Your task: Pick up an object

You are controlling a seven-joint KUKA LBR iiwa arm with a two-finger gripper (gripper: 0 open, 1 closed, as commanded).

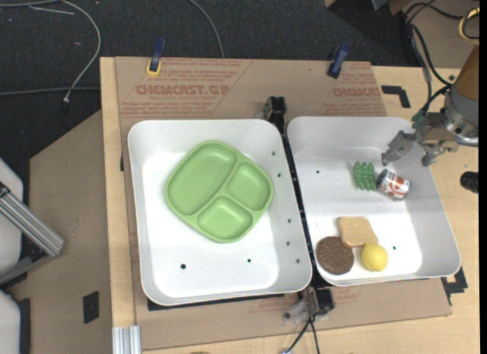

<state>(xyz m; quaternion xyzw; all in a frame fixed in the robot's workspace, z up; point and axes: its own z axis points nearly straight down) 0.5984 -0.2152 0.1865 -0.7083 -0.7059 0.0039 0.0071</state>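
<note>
White plastic makes up both bins on the bench, and we see them side by side on a cardboard sheet (228, 86) held by two blue clamps (157, 54) at its far edge; the left bin (152, 269) holds a green divided plate (219, 190) with three compartments, lying flat near the bin's middle; the right bin (437, 234) holds the smaller things; we find a green ridged piece (364, 175) near its centre, and just beside it, to the right, a small red and white can (394, 185) lying on its side, the two almost touching; toward the near edge sit a tan square cracker (356, 231), a dark brown round cookie (335, 255) touching the cracker's near left corner, and a yellow lemon (374, 256) just right of the cookie and below the cracker; the gripper (415, 152) reaches in from the right over the far right part of the right bin, above and slightly behind the can; its two fingers (396, 149) are spread apart, one toward the green piece and one toward the bin's right wall, and we see nothing between them; the can lies near the left fingertip, though we cannot tell whether they touch
</note>
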